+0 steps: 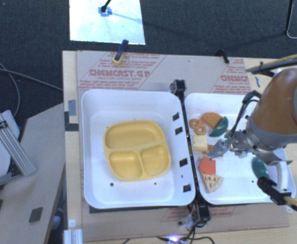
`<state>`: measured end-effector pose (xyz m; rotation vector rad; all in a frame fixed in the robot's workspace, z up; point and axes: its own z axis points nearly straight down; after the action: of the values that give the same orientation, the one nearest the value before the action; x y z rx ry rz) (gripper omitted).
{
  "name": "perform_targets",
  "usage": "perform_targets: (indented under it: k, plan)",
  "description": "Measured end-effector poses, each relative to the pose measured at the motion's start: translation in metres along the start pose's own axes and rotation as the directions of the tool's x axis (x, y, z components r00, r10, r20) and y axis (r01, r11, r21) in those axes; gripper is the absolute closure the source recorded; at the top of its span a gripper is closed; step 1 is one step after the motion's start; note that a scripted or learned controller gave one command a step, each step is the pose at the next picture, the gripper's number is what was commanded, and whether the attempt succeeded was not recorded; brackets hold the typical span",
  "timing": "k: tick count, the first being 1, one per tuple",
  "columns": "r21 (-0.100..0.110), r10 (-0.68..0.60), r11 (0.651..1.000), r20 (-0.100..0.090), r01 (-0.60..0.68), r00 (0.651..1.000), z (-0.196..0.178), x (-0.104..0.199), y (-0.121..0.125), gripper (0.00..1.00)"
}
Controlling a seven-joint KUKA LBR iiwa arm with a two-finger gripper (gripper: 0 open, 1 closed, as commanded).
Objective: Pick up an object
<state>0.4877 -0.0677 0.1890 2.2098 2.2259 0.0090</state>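
Approach step by the look of it, with nothing lifted yet: gripper (215, 150) low in the right bin (240, 189), hovering at the left-hand cluster of toy food, right beside the pale yellow block (200, 143) and just far of the red piece (207, 165); fingers too small and dark to call apart or together. Also in that bin: pretzel (197, 126) and orange piece (211, 119) farther off, pizza slice (212, 182) nearer, green piece (219, 128) to the right; yellow divided tray (137, 149) alone in the left bin (95, 187). Next, probably: settle squarely over one item, likely the block or red piece, drop, close and raise without nudging neighbours.
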Motion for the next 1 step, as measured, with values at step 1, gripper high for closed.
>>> perform_targets:
  k: [1]
  plan:
    - [0.005, -0.004, 1.0, -0.001, 0.004, 1.0, 0.005, 0.064, 0.0225, 0.0]
